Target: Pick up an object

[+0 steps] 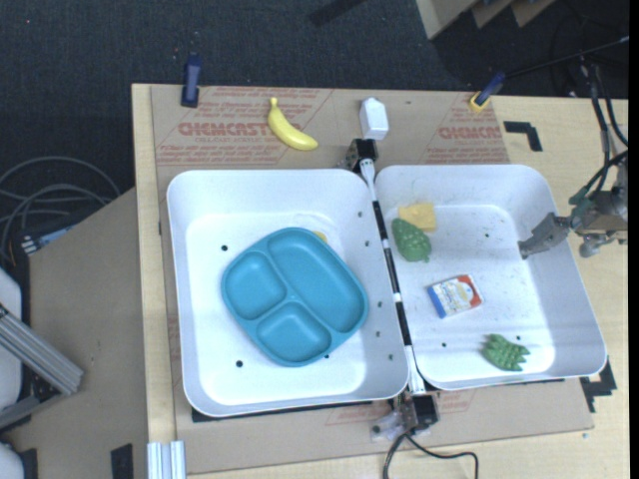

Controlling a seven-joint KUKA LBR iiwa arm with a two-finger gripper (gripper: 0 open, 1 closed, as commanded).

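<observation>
Where bins (pixel 190 208) meet, green toy (pixel 410 240).

bench (pixel 160 267) | carries: left bin (pixel 190 203), right bin (pixel 519 183), side by side | banana (pixel 289 128) behind left bin

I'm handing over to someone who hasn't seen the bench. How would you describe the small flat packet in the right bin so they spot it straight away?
Start at the right bin, the one on the arm's side. Near its middle lies the small packet, flat and slightly turned, apart from the other things. It is the only boxy white item with red and blue print; its neighbours are a green lump beside a yellow piece above, and a green leafy toy below.
</observation>
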